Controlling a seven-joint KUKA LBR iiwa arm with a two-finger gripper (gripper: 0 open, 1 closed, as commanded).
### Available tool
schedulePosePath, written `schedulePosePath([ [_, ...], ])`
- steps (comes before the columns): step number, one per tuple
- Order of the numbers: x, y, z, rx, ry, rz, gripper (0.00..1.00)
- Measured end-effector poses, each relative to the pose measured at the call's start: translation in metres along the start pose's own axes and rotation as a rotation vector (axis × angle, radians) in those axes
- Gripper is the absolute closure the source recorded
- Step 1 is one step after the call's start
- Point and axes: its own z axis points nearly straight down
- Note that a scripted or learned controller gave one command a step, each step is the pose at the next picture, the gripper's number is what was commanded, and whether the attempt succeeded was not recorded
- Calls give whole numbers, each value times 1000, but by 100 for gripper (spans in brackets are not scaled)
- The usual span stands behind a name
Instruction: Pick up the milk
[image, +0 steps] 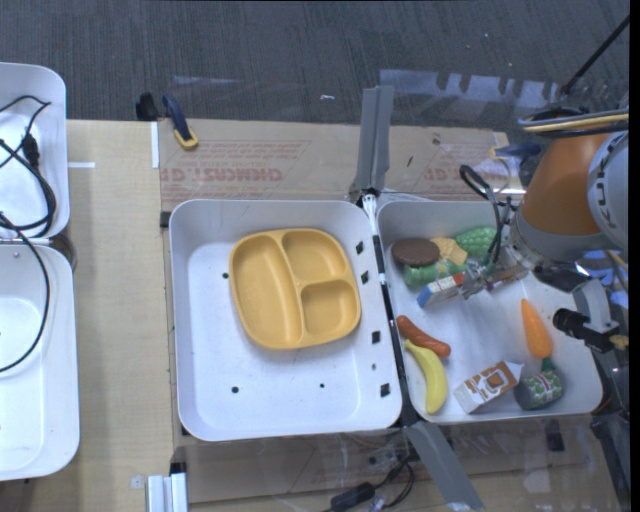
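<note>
The milk (441, 291) looks like a small white carton with blue and red markings, lying on its side in the upper middle of the right bin (585, 400). My gripper (484, 279) is low in the bin at the carton's right end, touching it or nearly so. The grey arm with its orange band (560, 190) comes in from the right above it. The carton still rests on the bin floor.
Around the milk lie a brown round patty (414, 251), green vegetables (476, 242), a red sausage (424, 336), a banana (432, 375), a white-and-orange carton (487, 387), a carrot (536, 329) and a dark green item (540, 390). The left bin (200, 400) holds a yellow divided plate (295, 287).
</note>
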Motion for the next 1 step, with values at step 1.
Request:
schedulePosePath([
  [1,0,0,0,0,0,0,0],
])
